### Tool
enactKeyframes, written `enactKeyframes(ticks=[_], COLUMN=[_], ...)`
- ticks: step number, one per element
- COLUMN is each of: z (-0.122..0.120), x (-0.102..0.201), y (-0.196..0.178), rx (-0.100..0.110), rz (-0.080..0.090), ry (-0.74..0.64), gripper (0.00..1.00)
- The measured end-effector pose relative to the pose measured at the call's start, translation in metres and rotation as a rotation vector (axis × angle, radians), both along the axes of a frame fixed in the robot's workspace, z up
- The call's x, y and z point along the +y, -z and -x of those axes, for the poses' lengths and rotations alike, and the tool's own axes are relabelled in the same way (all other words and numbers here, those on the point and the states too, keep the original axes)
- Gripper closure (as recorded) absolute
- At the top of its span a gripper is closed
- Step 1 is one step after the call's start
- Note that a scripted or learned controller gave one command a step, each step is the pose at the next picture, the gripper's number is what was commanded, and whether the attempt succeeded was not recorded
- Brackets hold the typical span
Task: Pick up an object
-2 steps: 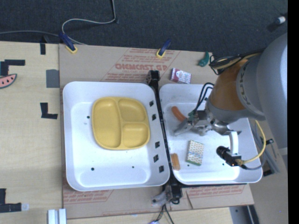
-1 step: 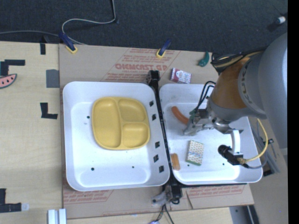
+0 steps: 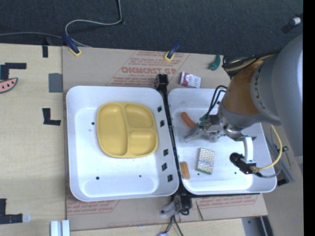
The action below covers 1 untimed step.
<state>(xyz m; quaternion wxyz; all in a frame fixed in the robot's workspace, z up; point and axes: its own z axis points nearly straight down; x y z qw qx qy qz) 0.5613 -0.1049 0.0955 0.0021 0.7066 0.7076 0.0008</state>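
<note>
My gripper [image 3: 195, 131] hangs low over the right bin [image 3: 221, 181], its metal fingers pointing left. Just beyond its upper fingertip lies a small orange sausage-shaped piece [image 3: 187, 119], close to the fingers but not between them. A pale patterned packet [image 3: 205, 160] lies on the bin floor below the gripper. Another small orange-brown piece [image 3: 184, 169] rests by the bin's left wall. A yellow divided plate [image 3: 127, 130] sits in the left bin [image 3: 83, 146].
A small red and white packet [image 3: 190, 79] lies on the cardboard behind the right bin. A black divider with clips [image 3: 166, 127] runs between the two bins. The arm's grey and orange body [image 3: 256, 92] covers the right bin's far right corner.
</note>
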Motion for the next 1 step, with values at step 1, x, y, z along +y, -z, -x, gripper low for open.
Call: enactKeyframes(ticks=[1], z=[-0.0886], x=[0.0047], y=[0.0101], rx=[0.001], rz=[0.0], ry=[-0.001], gripper=[0.0])
